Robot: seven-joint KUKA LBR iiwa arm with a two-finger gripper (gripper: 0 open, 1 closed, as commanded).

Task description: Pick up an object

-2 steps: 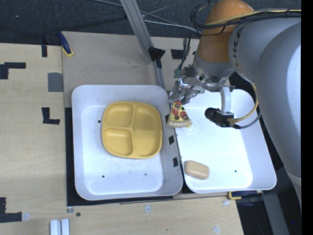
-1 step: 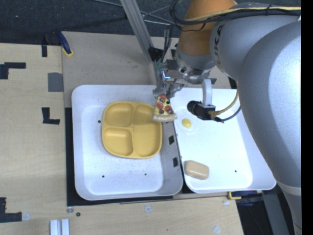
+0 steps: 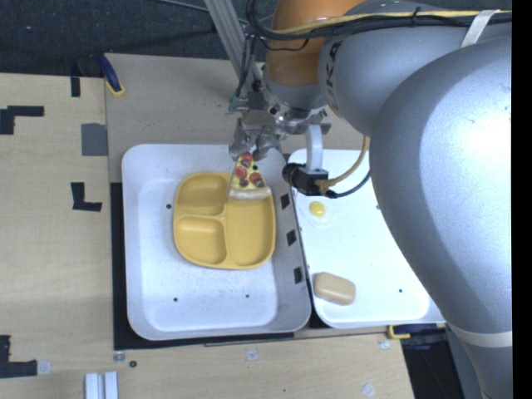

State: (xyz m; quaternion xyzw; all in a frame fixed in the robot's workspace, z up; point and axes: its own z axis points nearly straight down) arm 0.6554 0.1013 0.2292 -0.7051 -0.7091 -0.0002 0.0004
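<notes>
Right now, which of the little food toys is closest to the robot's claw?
The pizza slice, at the top edge of the yellow divided plate in the left bin, right under the gripper. The fried egg and tan bread piece lie farther off in the right bin.

I see a yellow divided plate (image 3: 223, 221), a red-spotted pizza slice (image 3: 246, 175), a tan soap bar (image 3: 334, 288), white bins (image 3: 145, 248), an orange-banded grey arm (image 3: 432, 123).

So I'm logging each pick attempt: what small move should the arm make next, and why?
Probably a short straight lift. The gripper sits over the far edge of the yellow divided plate in the left bin, with a toy pizza slice right at its tip. Whether the slice is actually gripped can't be seen, so raising slightly would show it.
</notes>
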